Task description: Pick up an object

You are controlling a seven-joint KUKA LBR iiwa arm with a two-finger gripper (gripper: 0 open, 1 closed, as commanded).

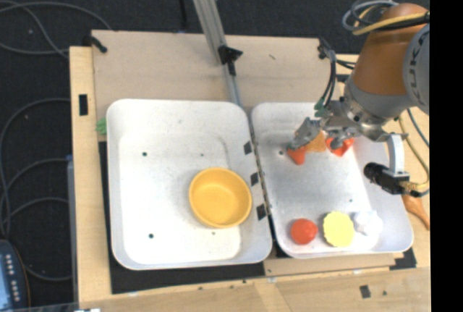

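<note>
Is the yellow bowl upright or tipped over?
Upright: the yellow bowl sits in the left bin with its round opening facing up.

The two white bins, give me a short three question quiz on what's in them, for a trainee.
1. True or false: the yellow bowl sits in the left bin.
2. Which lies nearest the red ball? A) the yellow bowl B) the yellow disc C) the metal post
3. Fill in: the gripper hovers over the ___ bin.

Key: 1 true. 2 B. 3 right, the right bin; something orange shows at the gripper, but a grasp cannot be confirmed.
</note>
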